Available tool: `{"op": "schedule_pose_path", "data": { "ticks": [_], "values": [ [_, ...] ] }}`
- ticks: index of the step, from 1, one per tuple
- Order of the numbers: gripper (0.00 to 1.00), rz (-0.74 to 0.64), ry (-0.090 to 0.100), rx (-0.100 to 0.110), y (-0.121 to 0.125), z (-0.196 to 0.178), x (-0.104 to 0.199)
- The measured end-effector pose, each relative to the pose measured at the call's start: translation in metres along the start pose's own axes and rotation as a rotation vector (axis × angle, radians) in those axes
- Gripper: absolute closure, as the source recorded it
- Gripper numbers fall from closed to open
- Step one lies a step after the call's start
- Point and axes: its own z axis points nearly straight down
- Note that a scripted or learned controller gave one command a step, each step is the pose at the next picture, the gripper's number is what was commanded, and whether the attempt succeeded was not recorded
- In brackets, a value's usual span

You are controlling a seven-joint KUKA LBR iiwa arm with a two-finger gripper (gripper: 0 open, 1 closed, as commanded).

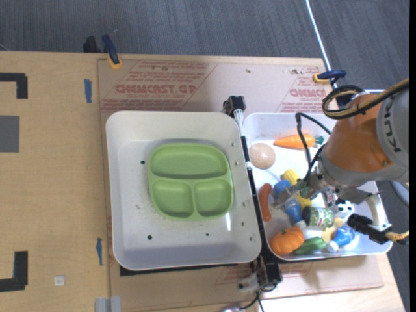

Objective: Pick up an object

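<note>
My gripper point(305, 195) is down inside the right bin point(276, 123), among a heap of small toys. Right beside it lie a blue and yellow toy point(283, 186) and a small bottle with a green label point(318, 217). A red sausage point(265, 201) rests to its left. Toward the bin's front sit an orange pumpkin point(287, 240), a green vegetable point(313, 244) and a blue toy point(344, 237). A carrot point(296, 142) and a beige egg point(262, 155) lie at the bin's far end, apart from the gripper.
The left bin point(123, 174) holds a green divided plate point(191, 179). The arm's orange band point(357, 138) hangs over the right bin's right side, with black cables point(338, 99) looping above it. Cardboard point(162, 86) covers the bench behind the bins.
</note>
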Motion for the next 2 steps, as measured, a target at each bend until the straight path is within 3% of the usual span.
{"op": "schedule_pose_path", "data": {
  "ticks": [1,2],
  "values": [
    [1.0,0.001,-0.002,-0.002,0.001,-0.009,-0.001],
    [1.0,-0.43,0.01,0.009,0.033,-0.096,0.101]
  ]
}}
